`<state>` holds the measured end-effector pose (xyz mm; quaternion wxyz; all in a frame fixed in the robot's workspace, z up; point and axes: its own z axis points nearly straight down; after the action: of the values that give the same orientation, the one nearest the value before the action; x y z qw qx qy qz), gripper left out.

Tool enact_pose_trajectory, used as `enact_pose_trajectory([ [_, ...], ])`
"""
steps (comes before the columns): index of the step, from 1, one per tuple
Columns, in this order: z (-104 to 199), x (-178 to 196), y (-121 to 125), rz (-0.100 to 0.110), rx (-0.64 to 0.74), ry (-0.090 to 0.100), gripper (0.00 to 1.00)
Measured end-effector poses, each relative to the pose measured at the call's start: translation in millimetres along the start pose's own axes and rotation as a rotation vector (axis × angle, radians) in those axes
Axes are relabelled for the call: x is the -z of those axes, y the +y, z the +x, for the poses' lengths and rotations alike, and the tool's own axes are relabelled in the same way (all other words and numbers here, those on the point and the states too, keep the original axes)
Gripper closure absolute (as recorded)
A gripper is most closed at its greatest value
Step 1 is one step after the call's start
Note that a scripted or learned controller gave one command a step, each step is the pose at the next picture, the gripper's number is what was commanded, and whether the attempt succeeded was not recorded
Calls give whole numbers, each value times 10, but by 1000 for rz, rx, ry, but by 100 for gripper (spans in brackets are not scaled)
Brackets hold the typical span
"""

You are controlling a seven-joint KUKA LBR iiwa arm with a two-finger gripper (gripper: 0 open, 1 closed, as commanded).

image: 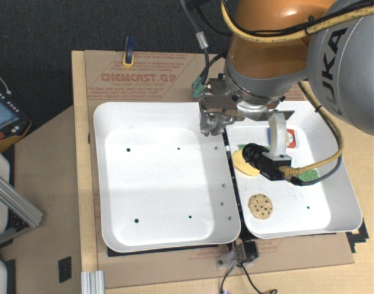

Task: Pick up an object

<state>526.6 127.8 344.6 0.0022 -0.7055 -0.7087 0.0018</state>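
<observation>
Right white bin (pixel 327 196): cookie (pixel 260 206) near front wall.

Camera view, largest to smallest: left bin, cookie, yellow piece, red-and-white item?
1. left bin
2. cookie and yellow piece, about alike; the yellow one is partly covered
3. red-and-white item, partly covered too, so unsure

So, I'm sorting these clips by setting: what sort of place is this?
Most likely a robotics lab bench, not a home. An industrial arm reaches over two shallow white bins set on a cardboard sheet, with a cookie in one of them as a pick object.
</observation>
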Motion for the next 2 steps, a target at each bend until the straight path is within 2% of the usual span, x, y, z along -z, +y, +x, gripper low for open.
enact_pose_trajectory([
  [1,-49,598,832,-18,-5,0,100],
  [2,-41,672,802,-11,-4,-1,100],
])
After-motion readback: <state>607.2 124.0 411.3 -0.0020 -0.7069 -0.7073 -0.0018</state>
